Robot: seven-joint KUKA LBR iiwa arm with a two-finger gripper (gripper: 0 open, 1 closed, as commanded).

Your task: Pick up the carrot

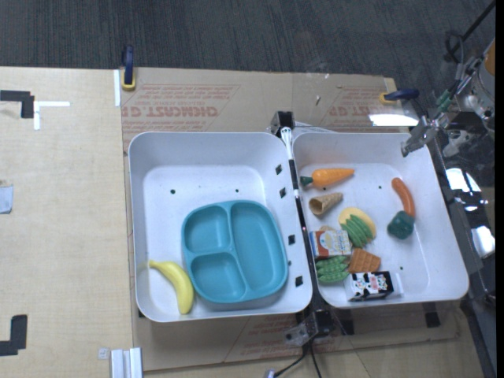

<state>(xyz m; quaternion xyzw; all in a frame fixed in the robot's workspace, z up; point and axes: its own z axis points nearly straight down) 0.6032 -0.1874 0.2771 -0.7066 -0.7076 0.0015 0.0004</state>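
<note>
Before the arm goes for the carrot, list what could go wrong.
1. The carrot lies close to the bin's left wall, so a finger may strike the wall.
2. The cone lies just below it and could get nudged or grabbed instead.
3. The gripper sits at the bin's far corner, so it must travel across.

Two white bins (142,211): one teal divided plate (235,252), one banana (178,283), one carrot (332,177), one red pepper (404,197), one ice-cream cone (324,203).

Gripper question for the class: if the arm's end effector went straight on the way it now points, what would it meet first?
The end effector sits at the right bin's upper right corner, apparently pointing down-left. Going straight on, it would likely meet that bin's floor first, short of the red chili pepper. Depth is unclear.
</note>
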